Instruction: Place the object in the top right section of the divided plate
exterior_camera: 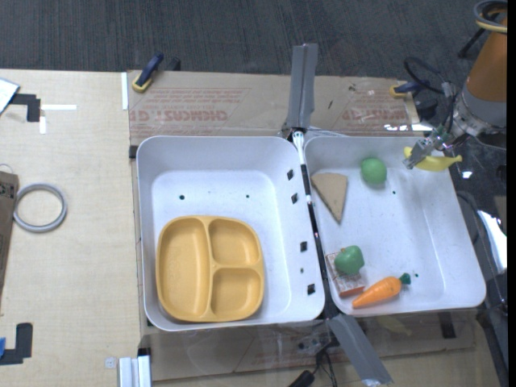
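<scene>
Up at the right bin's (pixel 451 297) far right corner, the pincer (pixel 431 153) was clamped on a yellow banana (pixel 441 163), which showed between its fingers just over the bin's rim. Above it rose the grey arm (pixel 476 115) with its orange band (pixel 492 63), reaching in from the right.

Inside the right bin lay a green ball (pixel 372 171) near the far wall, well to the left of the banana. A tan wedge of bread (pixel 331 192) sat by the bin's left wall, beside the divider between the two bins. Near the front, a green pepper (pixel 349 259) rested on a small boxed item (pixel 345 281), and an orange carrot (pixel 377 291) lay just beside them, its green tip pointing right.

The left bin (pixel 161 168) carried the yellow divided plate (pixel 211 268) toward its front left. The plate had one long section on its left and two smaller ones on its right, one behind the other. The banana was well apart from it, across the other bin.

On the desk (pixel 72 297) to the left lay a roll of tape (pixel 39 207). A blue clamp (pixel 148 72) gripped the cardboard sheet (pixel 210 107) behind the bins.
</scene>
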Robot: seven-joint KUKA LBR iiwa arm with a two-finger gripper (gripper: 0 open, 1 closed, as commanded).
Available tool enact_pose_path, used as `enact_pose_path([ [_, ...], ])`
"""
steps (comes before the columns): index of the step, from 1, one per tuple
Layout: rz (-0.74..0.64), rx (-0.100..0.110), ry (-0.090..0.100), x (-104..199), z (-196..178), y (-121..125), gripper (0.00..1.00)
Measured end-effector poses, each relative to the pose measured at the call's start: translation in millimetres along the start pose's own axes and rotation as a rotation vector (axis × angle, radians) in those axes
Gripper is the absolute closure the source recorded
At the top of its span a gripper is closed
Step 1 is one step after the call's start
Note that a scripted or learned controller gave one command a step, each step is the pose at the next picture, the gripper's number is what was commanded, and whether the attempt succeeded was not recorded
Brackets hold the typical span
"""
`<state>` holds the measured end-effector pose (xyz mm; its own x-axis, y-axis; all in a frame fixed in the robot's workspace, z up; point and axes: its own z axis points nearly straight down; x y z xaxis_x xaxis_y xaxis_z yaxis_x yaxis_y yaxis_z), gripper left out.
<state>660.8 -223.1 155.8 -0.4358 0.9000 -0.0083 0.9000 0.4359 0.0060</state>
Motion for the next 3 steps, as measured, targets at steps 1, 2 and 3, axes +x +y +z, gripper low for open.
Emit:
enact_pose_path([
  [1, 0.0, -0.003, -0.003, -1, -10, 1, 1.0],
  [2, -0.001, -0.005, -0.007, -2, -20, 1, 1.0],
  [3, -0.001, -0.008, -0.01, -3, -30, 2, 1.0],
])
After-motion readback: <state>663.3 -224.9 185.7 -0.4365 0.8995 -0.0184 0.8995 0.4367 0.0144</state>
